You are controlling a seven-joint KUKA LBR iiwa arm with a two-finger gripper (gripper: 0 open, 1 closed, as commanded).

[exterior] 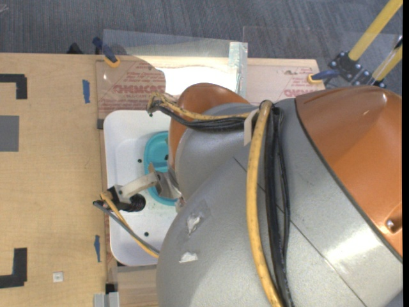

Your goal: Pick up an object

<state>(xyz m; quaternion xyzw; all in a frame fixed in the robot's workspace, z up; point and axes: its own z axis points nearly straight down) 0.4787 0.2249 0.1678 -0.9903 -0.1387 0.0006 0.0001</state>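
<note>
Approach step: tool (167,185) sits over the teal object (155,152), grip state unclear; you probably descend at 12 o'clock next.

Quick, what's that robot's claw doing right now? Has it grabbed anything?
Claw: it hangs low in the white bin beside a teal round thing; whether it has grabbed anything cannot be told.

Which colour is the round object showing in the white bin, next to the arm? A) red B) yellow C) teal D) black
C: the round object lying in the white bin is teal, its right part hidden behind the grey arm.
</note>
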